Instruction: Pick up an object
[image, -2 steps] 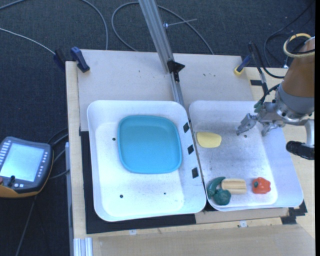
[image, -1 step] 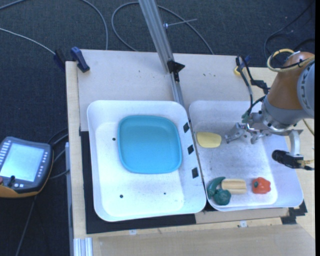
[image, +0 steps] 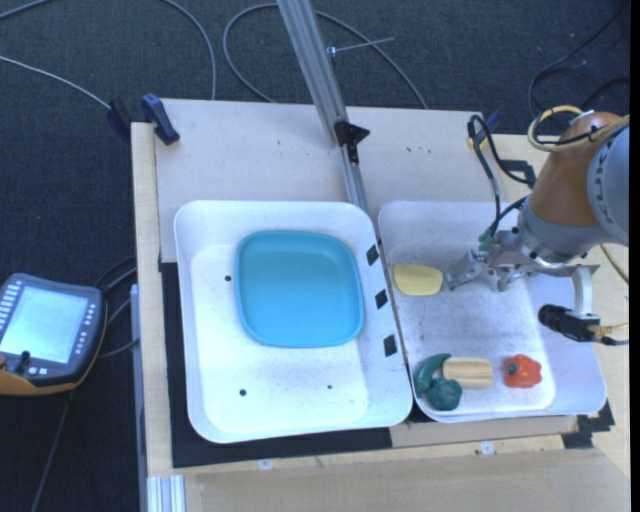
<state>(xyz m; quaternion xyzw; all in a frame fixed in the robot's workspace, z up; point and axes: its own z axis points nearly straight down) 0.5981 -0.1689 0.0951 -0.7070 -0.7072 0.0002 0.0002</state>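
Claw (image: 470, 272) beside yellow object (image: 418, 279); too small to tell whether open or gripping

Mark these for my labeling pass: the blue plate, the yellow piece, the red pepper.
blue plate (image: 300, 288), camera view, centre of its flat base.
yellow piece (image: 418, 279), camera view, middle of its top.
red pepper (image: 522, 371), camera view, its red body.

— Where was the arm (image: 575, 185)?
— It reached in over the right bin (image: 450, 225), orange band uppermost, wrist bent low.
— And the pincer (image: 462, 277)?
— It hung above that bin's upper half, pointing toward the bin's left wall.
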